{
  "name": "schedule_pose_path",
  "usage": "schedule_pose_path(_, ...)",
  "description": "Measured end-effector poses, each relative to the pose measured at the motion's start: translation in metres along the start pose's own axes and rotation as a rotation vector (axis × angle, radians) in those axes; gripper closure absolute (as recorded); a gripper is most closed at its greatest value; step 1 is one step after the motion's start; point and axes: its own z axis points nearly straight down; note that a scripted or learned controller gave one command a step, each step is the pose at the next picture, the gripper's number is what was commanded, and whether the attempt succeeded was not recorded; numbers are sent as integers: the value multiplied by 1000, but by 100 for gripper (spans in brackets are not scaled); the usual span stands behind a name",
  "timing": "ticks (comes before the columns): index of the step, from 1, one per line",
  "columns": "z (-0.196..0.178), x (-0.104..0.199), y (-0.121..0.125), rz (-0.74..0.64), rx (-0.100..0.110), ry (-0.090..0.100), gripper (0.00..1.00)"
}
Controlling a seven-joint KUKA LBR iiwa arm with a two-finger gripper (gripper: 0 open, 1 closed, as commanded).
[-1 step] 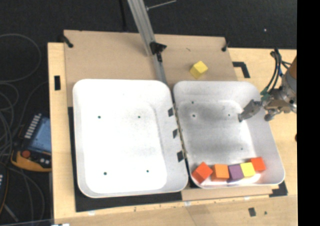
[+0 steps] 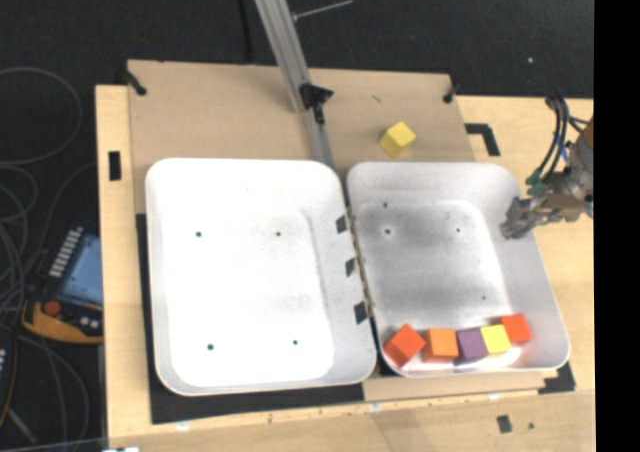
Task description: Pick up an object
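Roughly level, a row of small cubes (image 2: 460, 342), orange, orange, purple, yellow, orange, runs left-right along the near wall of the right shallow white bin (image 2: 425, 240), whose middle lies open. Over its right rim hangs the grey gripper (image 2: 520, 220); jaw state unreadable.

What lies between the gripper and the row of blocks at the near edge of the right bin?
Only bare bin floor. In the camera view, the gripper hangs at the right bin's right rim, and nothing sits between it and the row of blocks.
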Motion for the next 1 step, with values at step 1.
schedule_pose_path(1,-54,-2,2,-2,-1,-1,100)
